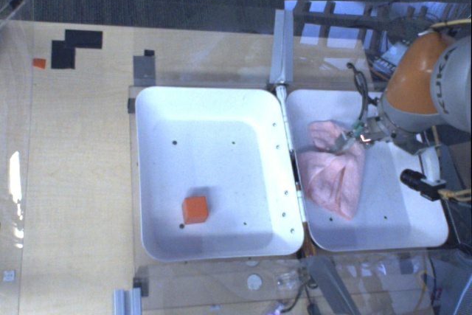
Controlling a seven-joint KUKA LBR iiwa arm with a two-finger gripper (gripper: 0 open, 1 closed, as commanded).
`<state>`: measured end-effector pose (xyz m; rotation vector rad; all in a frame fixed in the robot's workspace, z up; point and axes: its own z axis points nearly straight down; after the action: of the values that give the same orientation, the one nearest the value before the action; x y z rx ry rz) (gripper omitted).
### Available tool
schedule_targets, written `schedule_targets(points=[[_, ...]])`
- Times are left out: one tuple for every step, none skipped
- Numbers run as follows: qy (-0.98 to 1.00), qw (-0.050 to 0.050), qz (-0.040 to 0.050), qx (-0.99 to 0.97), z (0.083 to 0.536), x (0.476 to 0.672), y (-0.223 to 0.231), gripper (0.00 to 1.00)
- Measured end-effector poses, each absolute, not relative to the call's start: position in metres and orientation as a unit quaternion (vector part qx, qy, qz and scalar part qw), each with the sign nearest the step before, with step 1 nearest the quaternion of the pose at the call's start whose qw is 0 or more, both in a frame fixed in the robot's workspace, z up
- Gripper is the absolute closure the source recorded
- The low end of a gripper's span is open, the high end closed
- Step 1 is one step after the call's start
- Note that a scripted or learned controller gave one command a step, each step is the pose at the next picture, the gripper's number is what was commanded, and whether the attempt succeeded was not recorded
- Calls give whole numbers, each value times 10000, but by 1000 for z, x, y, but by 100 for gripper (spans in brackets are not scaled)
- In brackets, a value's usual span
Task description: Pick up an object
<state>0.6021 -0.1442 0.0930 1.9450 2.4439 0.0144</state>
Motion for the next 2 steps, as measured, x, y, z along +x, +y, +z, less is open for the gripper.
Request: schedule_targets(points=[[8027,89,56,5963,93,613,-94,0],[8036,117,87,5950,106,616,-92,100]])
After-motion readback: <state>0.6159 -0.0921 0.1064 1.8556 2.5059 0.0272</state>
